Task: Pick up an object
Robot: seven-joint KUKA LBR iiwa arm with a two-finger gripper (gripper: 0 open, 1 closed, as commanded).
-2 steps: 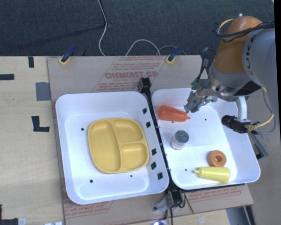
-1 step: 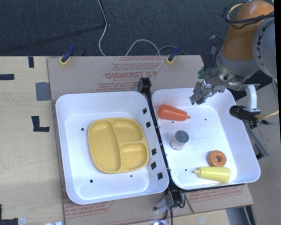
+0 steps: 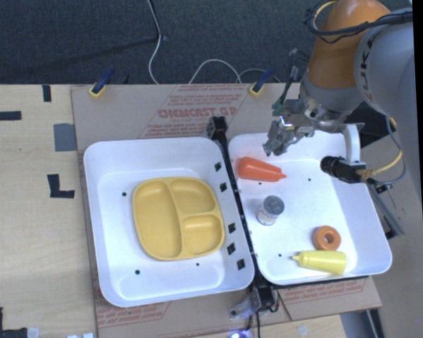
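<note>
Lying on a sheet of printed cardboard (image 3: 194, 109) that covers the wooden bench (image 3: 31, 231), two shallow white bins sit side by side, joined along a black divider strip. The left bin (image 3: 105, 163) holds a yellow plate (image 3: 177, 217) with three compartments, resting flat near the bin's middle. Yellow-and-blue clamps (image 3: 101, 83) pin the cardboard at its far corners, and a white cable (image 3: 192, 70) loops across the dark floor behind it.

The right bin (image 3: 356, 228) carries four loose things. An orange carrot (image 3: 260, 170) lies on its side at the far left of the bin, close to the divider, its tip pointing right. Just nearer the camera stands a small grey can (image 3: 270, 210), apart from the carrot. Farther right and nearer still, an orange doughnut (image 3: 327, 237) lies flat, and just beside it, toward the near wall, a yellow bottle (image 3: 321, 261) lies on its side with its nozzle pointing left.

The grey arm (image 3: 382, 57), with its orange band, reaches in from the right over the far edge of the right bin. Its gripper (image 3: 275, 146) hangs above the bin's far left corner, just above and to the right of the carrot's thick end, with nothing seen between its fingers. Whether the fingers are spread or closed cannot be told from this slant.
</note>
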